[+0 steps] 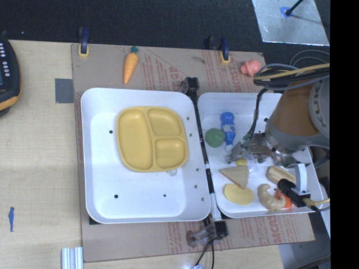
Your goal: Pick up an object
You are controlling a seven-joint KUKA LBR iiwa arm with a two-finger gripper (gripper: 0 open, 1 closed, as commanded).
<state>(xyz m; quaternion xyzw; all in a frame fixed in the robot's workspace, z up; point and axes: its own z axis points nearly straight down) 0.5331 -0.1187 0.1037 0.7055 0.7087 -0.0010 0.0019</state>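
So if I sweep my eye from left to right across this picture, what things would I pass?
Orange carrot → yellow divided plate in the left bin → green ball → blue bottle → end effector → pink toy → the grey and orange arm.

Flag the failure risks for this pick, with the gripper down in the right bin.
1. The gripper sits among tightly packed items: the blue bottle, green ball and tan wedge. Closing here may nudge one aside or catch two at once.
2. The green ball is round and could roll off if touched.
3. The arm works close to the right bin's walls; a low sweep might clip the rim.
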